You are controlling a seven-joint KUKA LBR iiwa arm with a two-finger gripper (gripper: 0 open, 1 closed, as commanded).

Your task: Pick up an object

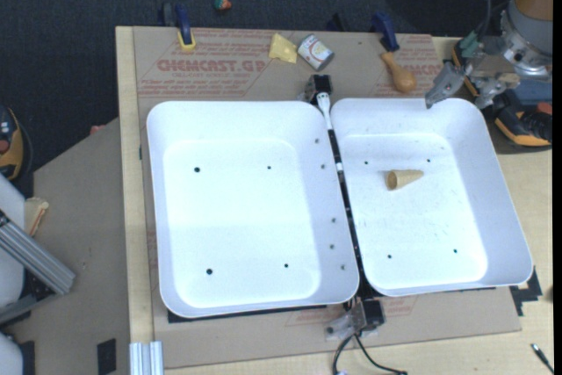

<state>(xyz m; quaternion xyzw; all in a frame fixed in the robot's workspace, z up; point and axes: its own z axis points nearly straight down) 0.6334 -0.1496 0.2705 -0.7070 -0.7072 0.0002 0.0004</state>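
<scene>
We look down on two shallow white bins set side by side on a brown board. The left bin (237, 206) shows only a few small dark dots on its floor. In the right bin (457, 215) lies a single small tan cone-shaped object (403, 179) — it rests on its side on the bin floor, a little above the middle, with its narrow end pointing toward the left bin. Nothing touches it.

The arm enters at the upper right, and the gripper (446, 87) hangs over the far right corner of the right bin, just outside or above its rim; from this angle we cannot tell which. One grey finger (442, 89) points down and to the left toward the rim. We see nothing between the fingers, and whether they stand apart or together we cannot tell, since the wrist and its fittings crowd that spot. The gripper is well apart from the cone.

Beyond the bins, on the board's far strip, lie a yellow wedge-shaped piece (283, 49), a small white box (315, 52) just beside it, and a tan wooden piece with a rounded end (399, 75) near the gripper. Two blue clamps (183, 22) hold the board's far edge — one toward the left, one toward the right.
</scene>
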